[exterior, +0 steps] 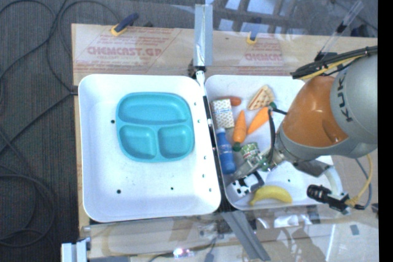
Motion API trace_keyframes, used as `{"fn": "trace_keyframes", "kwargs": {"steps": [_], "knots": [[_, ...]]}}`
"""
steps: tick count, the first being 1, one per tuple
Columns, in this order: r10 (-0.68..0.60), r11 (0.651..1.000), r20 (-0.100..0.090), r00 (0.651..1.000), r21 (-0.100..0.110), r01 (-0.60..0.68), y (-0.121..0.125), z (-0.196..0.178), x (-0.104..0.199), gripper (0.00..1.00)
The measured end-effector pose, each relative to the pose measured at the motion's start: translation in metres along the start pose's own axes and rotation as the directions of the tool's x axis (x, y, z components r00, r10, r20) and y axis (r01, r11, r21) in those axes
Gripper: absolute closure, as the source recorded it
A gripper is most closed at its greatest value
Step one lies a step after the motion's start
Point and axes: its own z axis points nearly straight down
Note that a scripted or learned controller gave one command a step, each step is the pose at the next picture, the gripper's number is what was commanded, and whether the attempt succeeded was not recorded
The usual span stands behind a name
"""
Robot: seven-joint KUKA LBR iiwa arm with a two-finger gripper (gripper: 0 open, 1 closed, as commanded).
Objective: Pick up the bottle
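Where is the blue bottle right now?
The blue bottle lies in the right bin, along its left wall, just left of the carrots and up-left of the banana.

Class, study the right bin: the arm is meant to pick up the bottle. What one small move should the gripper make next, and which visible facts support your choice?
Probably shift the gripper a little toward the bin divider and line it up over the blue bottle. The bottle lies lengthwise against the right bin's left wall, untouched, while the gripper sits beside it over a small green item, with carrots close by.
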Motion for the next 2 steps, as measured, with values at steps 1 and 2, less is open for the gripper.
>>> {"fn": "trace_keyframes", "kwargs": {"steps": [1,2], "knots": [[0.282,0.959,-0.005,0.959,0.003,-0.282,-0.0337,0.0008,-0.0673,0.0],[0.281,0.96,-0.005,0.96,0.001,-0.281,-0.0323,-0.0089,-0.0675,1.0]]}}
